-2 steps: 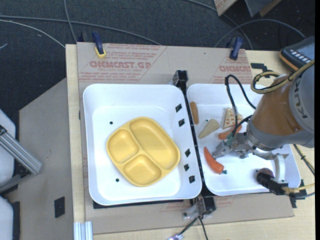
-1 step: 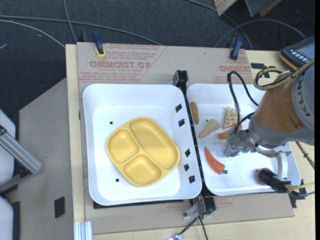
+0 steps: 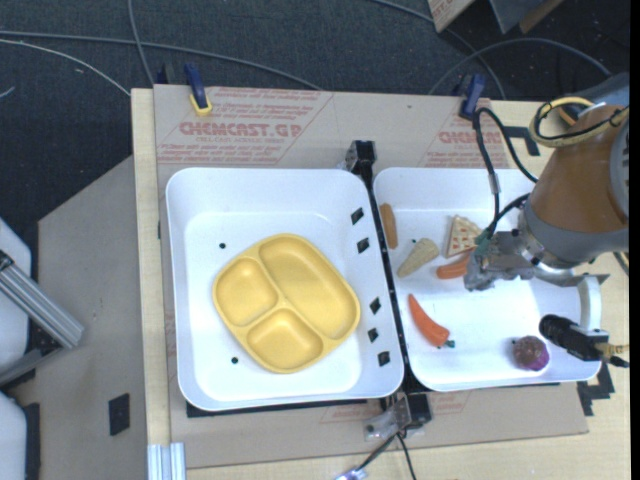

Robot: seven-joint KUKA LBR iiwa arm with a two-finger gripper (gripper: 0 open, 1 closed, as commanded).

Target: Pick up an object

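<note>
The right bin [image 3: 480, 368] holds several small toy foods. A brown sausage [image 3: 388, 228] lies by its left wall, with a beige wedge [image 3: 418, 258] and a pizza slice [image 3: 462, 235] to its right. An orange carrot [image 3: 430, 324] lies lower down, and a purple piece [image 3: 530, 353] sits near the front right. My gripper [image 3: 480, 268] hangs low over the bin's middle, just below the pizza slice. Its tip is right at a small red piece [image 3: 453, 268], partly hiding it.
The left bin [image 3: 190, 268] holds a yellow divided plate [image 3: 286, 302]. A black divider with clips [image 3: 378, 268] runs between the bins. The arm's orange band [image 3: 585, 173] and grey wrist cover the right bin's far right corner. Cables trail across the back of the bench.
</note>
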